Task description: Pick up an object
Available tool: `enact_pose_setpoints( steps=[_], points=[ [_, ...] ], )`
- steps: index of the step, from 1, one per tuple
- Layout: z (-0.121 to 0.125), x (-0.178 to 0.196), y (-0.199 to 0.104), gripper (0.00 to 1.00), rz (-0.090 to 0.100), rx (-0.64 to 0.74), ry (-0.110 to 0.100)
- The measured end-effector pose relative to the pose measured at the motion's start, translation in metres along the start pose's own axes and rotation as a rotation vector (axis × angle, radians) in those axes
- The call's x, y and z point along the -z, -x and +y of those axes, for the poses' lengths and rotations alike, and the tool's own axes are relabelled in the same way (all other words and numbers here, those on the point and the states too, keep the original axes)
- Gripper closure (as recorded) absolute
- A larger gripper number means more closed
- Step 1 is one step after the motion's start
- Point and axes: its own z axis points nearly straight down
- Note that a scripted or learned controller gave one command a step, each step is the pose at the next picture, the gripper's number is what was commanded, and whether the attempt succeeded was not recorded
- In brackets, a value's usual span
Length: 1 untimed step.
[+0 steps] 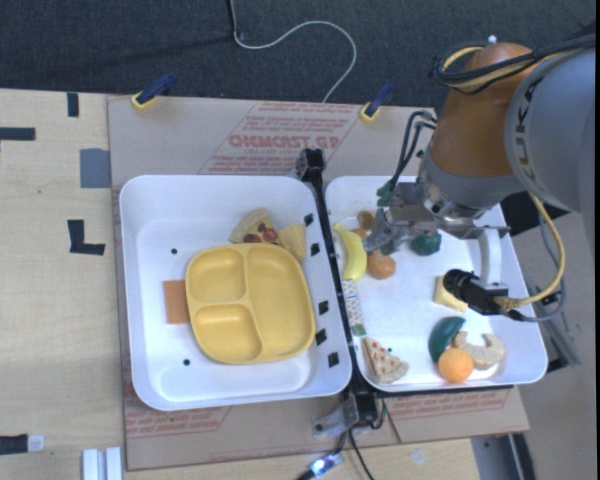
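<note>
The grey two-finger gripper hangs low in the right white bin, beside the yellow plastic banana; I cannot tell how it stands.

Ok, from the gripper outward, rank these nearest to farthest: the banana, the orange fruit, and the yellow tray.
1. The banana, just to the image-left of the gripper, by the right bin's inner wall.
2. The yellow tray, in the left bin.
3. The orange fruit, near the right bin's front corner.
</note>
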Motion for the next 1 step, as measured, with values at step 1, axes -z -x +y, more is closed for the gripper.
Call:
enact_pose_setpoints(
  steps=[1],
  points=[
    [-0.0115, -0.0078, -0.0426, 1.0, -0.001, -0.002, 0.0]
  ],
)
